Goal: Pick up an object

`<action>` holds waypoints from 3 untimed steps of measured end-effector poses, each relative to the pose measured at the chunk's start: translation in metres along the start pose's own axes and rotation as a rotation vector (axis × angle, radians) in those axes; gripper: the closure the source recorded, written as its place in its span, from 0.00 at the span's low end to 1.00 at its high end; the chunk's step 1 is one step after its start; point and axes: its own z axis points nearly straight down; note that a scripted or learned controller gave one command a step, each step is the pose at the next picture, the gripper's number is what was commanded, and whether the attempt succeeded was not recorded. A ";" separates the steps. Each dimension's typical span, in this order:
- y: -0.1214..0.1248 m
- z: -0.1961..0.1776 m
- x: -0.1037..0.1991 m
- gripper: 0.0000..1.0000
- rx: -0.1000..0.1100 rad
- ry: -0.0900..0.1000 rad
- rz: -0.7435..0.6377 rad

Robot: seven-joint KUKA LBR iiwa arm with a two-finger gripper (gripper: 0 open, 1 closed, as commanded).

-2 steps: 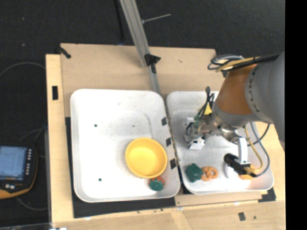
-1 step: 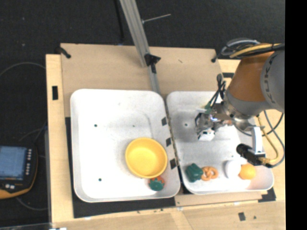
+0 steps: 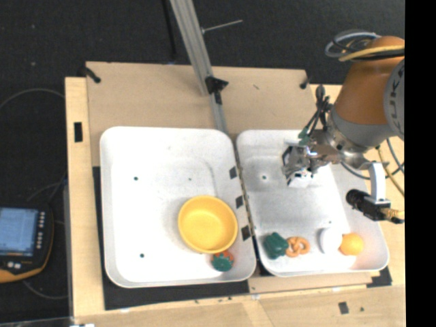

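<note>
Two shallow white bins sit side by side, and over the right bin (image 3: pixel 272 148) hangs the gripper (image 3: pixel 298 176), its finger state impossible to tell, well apart from the green object (image 3: pixel 275 245), pretzel-shaped toy (image 3: pixel 298 246) and orange fruit (image 3: pixel 351 244) lined along that bin's near wall.

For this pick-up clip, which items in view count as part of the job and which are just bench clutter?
Job:
gripper, above the right bin
green toy, pretzel, white object, orange fruit in that bin
yellow bowl and small green-red toy in the left bin

Lying about:
handheld screen
metal pole
cables
</note>
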 end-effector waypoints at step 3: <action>0.010 -0.029 0.089 1.00 0.007 0.001 -0.001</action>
